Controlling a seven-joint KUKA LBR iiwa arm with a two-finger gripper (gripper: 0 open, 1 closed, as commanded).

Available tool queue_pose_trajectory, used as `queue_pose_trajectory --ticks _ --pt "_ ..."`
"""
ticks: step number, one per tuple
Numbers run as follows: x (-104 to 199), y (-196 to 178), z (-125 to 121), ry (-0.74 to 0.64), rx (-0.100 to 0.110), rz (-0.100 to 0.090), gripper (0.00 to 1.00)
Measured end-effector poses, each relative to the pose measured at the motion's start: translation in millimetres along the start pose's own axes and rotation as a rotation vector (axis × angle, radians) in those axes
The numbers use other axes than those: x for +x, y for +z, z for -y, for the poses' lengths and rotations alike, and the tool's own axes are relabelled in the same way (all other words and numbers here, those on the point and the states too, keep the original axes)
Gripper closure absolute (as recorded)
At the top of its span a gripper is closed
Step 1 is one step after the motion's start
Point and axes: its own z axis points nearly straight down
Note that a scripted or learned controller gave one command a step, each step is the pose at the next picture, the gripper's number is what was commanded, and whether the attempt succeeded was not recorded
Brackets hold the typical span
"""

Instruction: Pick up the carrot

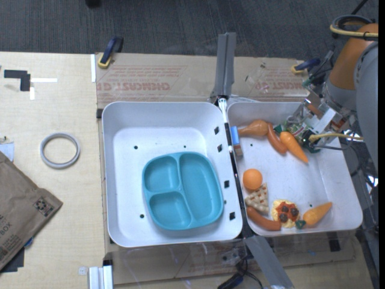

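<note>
From my remote station I read everything off the teal three-compartment plastic plate (182, 189), smooth and rounded, which lay flat in the left shallow white bin (120, 131). Far left of that plate, on the pale wooden bench (48, 101), sat a grey tape ring (60, 150), and below it the corner of a brown cardboard box (21, 212).

Right of the plate, past the divider, the right shallow white bin (328, 179) held the toy food. Nearest the plate were a glossy round orange ball (252, 179), a tan waffle piece (257, 197) and a reddish sausage (260, 218). Further right lay a small pizza slice (285, 211) and a stubby orange carrot-shaped piece (317, 213).

Up and to the right of the plate, near the bin's far edge, I saw an orange-brown pear-shaped piece (254, 129), a red-orange chili-like piece (277, 141) and the tapered orange carrot (294, 147), its thick end touching the gripper (308, 131). I could not tell how the gripper was set; wiring hid it.
</note>
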Motion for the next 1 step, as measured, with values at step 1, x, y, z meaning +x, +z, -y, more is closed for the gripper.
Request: queue_pose_trajectory --ticks 1 --pt "-8.4 36.3 61.8 -0.221 -0.007 0.003 0.0"
